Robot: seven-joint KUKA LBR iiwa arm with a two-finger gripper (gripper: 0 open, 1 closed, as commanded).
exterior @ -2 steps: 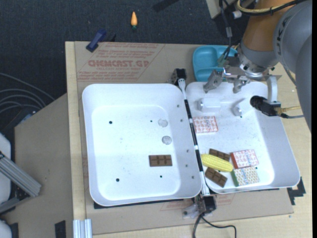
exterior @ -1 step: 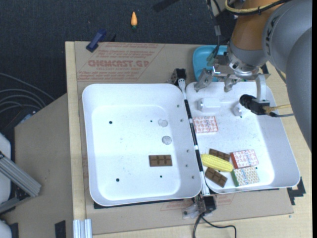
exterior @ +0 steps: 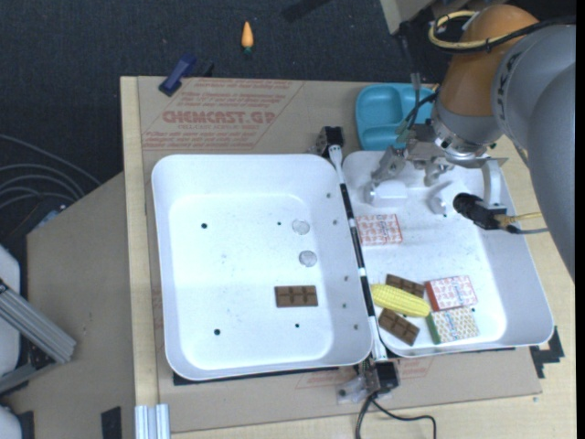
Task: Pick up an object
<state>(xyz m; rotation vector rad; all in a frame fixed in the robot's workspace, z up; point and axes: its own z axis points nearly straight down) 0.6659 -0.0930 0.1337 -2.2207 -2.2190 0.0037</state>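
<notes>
Gripper: I see it low at the 12 o'clock end of the right bin, its metal fingers spread apart, nothing between them that I can make out.
Arm: grey with the orange band, entering from 2 o'clock of the bench.
Right bin: white, touching the left bin along the centre seam.
Patterned card: flat in the right bin, just at 6 o'clock of the gripper, close to the seam.
Corn cob: yellow, at 7 o'clock of the right bin, lying between two brown chocolate bars.
Printed blocks: two, one red-patterned and one green-edged, at 3 o'clock of the corn.
Left bin: white; I count a brown chocolate bar toward 5 o'clock and two small clear discs at 3 o'clock.
Blue tray: on the bench at 12 o'clock of the right bin, partly behind the gripper cabling.
</notes>
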